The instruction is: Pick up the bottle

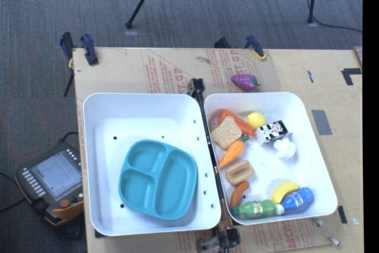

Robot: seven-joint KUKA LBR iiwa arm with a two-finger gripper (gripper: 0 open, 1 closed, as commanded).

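Well, bottle point(256, 209) at right bin's point(314, 127) front.

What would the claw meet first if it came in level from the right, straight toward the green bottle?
Probably the right bin's wall, then the blue bottle, which lies between that wall and the green bottle. Above the rim, the blue bottle comes first.

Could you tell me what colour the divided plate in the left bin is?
The divided plate is light blue, seen in the camera view.
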